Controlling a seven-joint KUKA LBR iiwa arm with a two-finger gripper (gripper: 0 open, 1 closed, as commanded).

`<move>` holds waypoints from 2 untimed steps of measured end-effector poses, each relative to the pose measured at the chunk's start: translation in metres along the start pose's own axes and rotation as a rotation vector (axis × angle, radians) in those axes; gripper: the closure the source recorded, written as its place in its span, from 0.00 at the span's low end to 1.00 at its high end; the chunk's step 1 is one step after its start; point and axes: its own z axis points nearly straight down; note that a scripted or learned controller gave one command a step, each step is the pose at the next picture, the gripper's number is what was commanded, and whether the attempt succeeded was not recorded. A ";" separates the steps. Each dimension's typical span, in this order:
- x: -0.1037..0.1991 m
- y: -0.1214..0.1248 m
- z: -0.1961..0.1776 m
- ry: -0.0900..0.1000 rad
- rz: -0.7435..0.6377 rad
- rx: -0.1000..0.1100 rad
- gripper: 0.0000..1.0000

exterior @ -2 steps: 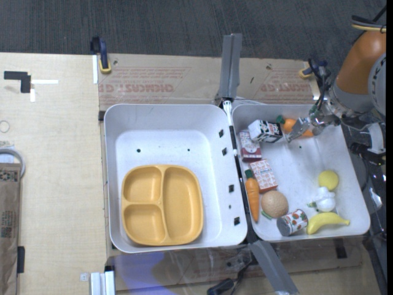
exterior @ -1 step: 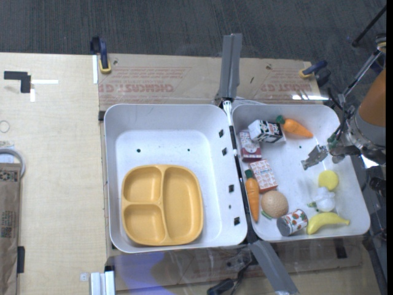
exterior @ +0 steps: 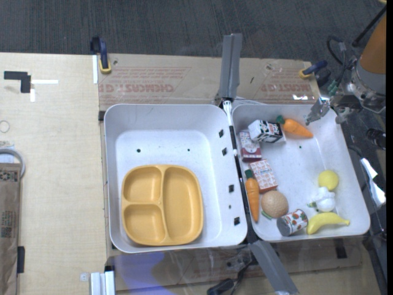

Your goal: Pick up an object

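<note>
Two white bins sit side by side on the counter (exterior: 49, 165). The arm (exterior: 373, 60) reaches in from the right, its orange band high at the edge, wrist angled down toward the far right corner of the right bin (exterior: 307, 165). The gripper (exterior: 319, 110) hangs just above that bin's rim, near a carrot (exterior: 297, 128); how wide its parts stand I cannot tell. The right bin also holds a small cow-patterned carton (exterior: 267, 131), a banana (exterior: 325, 222), a lemon (exterior: 328, 179) and a can (exterior: 292, 222). The left bin (exterior: 166, 128) holds a yellow divided plate (exterior: 163, 203).
</note>
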 end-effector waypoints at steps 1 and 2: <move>0.006 0.006 0.056 0.008 0.053 0.004 0.00; 0.020 0.007 0.068 -0.005 -0.022 -0.007 0.00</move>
